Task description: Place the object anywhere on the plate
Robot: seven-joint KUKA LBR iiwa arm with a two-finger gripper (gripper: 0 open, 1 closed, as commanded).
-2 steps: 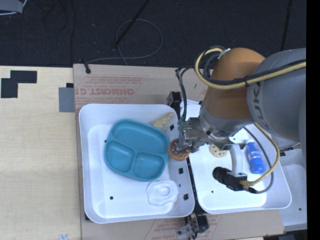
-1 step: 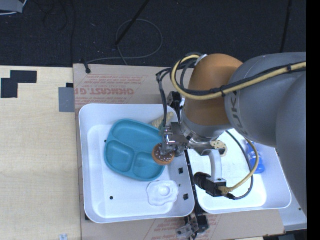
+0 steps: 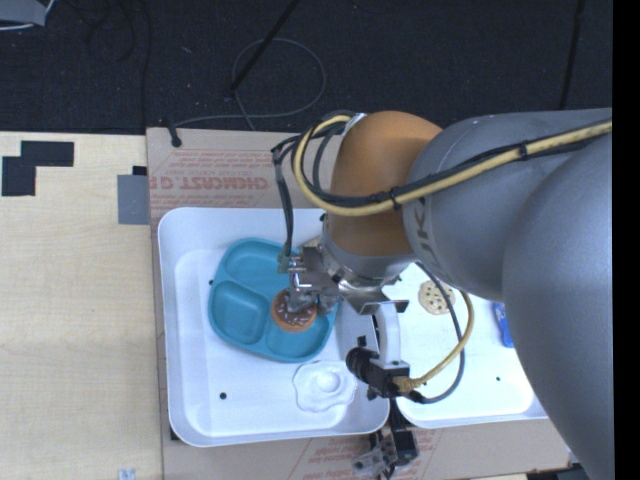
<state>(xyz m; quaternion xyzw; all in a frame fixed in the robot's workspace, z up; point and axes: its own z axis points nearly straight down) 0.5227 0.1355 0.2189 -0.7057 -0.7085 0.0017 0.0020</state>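
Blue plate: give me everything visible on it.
The plate is a light blue, glossy, plastic-looking dish with rounded corners, split by raised ridges into compartments. It lies flat in the left bin, turned at an angle to the bin's walls. A small round brown object sits in its right-hand compartment, directly under the gripper. The arm hides the plate's upper right edge. A white fried-egg toy lies just below it, apart from its rim.

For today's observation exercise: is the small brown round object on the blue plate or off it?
On it. The brown round object lies inside the blue plate, in its right-hand compartment, directly under the pincer.
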